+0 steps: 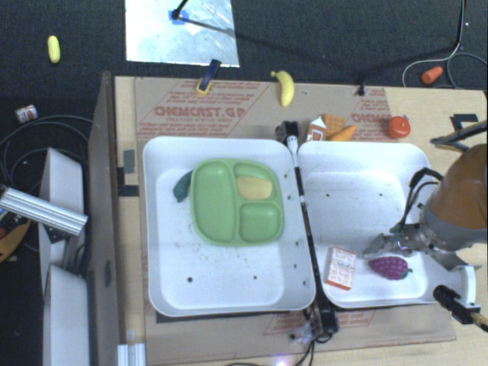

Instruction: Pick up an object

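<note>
A purple bunch of toy grapes [389,267] lies near the front of the right bin [358,158]. To its left lies a small white and orange box [341,268]. My gripper [398,244] hangs just behind and above the grapes, at the bin's right side, open, with nothing between its fingers. The grey arm with its orange band [467,193] covers the bin's right edge. In the left bin [164,227] a green divided plate [229,223] holds a yellow piece [255,186], and a dark teal object [181,186] rests against the plate's left rim.
Behind the bins, on the cardboard, lie a banana [285,88], an orange carrot-like toy [341,133], a red-orange ball [398,126] and a blue and yellow clip [207,78]. A black divider rail [302,204] runs between the bins.
</note>
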`<state>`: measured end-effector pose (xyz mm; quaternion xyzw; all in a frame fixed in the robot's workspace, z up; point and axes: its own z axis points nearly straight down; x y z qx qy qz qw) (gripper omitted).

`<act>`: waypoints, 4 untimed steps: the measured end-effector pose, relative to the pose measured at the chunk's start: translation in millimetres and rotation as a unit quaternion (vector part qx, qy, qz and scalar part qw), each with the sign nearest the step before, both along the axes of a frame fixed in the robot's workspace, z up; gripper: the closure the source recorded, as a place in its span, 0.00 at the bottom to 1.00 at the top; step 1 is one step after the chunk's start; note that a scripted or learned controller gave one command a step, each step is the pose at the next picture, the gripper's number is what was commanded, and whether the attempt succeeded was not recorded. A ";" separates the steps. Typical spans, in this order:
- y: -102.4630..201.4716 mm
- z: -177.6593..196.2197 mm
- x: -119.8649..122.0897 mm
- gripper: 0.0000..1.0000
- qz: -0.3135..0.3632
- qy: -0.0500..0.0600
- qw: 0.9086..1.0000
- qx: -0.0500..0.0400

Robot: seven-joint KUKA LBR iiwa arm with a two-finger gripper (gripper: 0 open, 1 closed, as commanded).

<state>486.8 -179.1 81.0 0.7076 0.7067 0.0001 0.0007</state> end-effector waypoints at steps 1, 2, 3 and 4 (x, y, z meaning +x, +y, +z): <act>37.7 11.2 95.1 0.00 0.006 -0.005 1.000 0.000; -17.9 6.2 180.8 0.00 0.004 -0.006 1.000 -0.002; -16.0 15.7 177.6 1.00 0.005 -0.003 1.000 -0.002; 36.2 90.8 181.9 1.00 0.005 -0.003 1.000 0.000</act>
